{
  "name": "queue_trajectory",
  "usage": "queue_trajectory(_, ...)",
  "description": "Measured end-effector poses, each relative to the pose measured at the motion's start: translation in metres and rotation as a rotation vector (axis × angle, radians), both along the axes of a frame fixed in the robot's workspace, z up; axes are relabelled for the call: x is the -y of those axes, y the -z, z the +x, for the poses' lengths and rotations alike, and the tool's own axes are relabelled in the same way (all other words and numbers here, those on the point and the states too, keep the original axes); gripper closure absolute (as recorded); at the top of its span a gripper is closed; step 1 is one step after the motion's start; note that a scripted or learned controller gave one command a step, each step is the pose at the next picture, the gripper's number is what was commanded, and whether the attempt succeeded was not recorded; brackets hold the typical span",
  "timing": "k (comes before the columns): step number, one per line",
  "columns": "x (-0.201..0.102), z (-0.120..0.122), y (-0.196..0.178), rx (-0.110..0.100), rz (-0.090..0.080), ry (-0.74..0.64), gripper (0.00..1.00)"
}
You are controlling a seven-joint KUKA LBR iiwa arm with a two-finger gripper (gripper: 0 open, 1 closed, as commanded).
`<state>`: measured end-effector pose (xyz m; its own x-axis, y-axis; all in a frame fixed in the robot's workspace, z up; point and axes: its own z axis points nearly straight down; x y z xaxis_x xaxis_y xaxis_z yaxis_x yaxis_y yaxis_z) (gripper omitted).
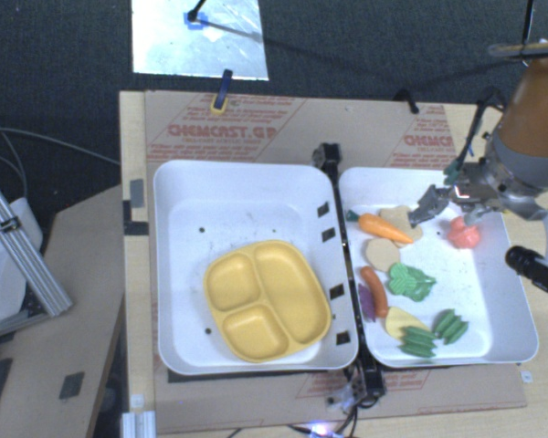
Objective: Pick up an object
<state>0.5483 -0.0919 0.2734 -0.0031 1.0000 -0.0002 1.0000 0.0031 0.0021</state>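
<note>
My fingers hang over the right bin at frame right, spread wide, gripping nothing. Carrot lies just left; pink piece just below them.

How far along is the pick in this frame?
Done: the gripper is over the right bin, near the carrot and pink piece. In hand: nothing visibly between its fingers. Left: grasping and lifting one item; the food pieces all lie in the bin.

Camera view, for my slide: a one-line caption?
Gripper hovers above toy food in the right bin; yellow tray sits left.
</note>
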Motion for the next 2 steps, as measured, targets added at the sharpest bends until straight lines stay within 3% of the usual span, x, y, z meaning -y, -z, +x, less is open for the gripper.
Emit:
queue_trajectory(1,0.018,-0.032,0.130,-0.014,0.002,0.005,0.00)
queue_trajectory(2,-0.073,-0.059,0.087,-0.001,0.005,-0.009,0.00)
